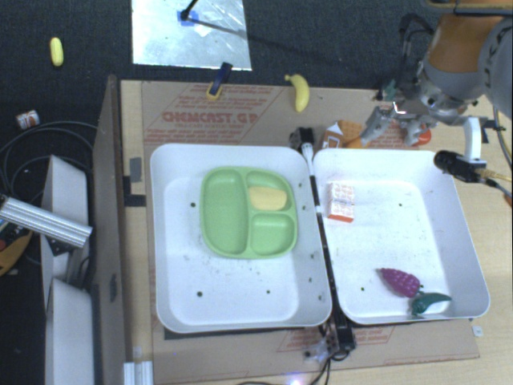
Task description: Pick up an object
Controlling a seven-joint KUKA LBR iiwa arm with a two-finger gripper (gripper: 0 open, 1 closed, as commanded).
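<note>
My gripper [394,130] hangs over the back rim of the right bin [449,215], near its far edge. Its fingers [374,127] are spread apart, open, with nothing between them. In the right bin lie a small white and red box [341,201] near the back left and a purple bunch of grapes [400,281] with a green leaf [430,301] at the front. The left bin [180,239] holds a green divided tray [240,223] with a pale yellow piece [268,197] in its upper right compartment.
On the cardboard behind the bins lie a yellow banana [300,92] and an orange item [347,131] just left of the gripper. A foil sheet [191,22] and a small yellow object [56,51] rest on the dark floor beyond.
</note>
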